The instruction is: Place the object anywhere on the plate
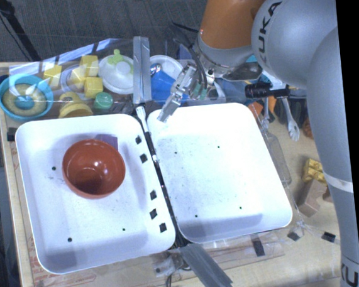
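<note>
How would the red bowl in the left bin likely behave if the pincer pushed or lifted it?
The red bowl looks like a rigid, glossy shell, so it would probably keep its shape and may slip in a grasp. Sitting upright on the smooth floor of the left bin, it would likely slide rather than tip. Its thin rim suggests it is light.

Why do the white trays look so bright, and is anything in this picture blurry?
In the camera view, light from above washes out the left bin and right bin, so their floors show little texture; the red bowl carries a soft highlight inside and casts a faint shadow on the floor; the gripper looks slightly smeared, while the clutter behind the bins stays fairly sharp.
</note>
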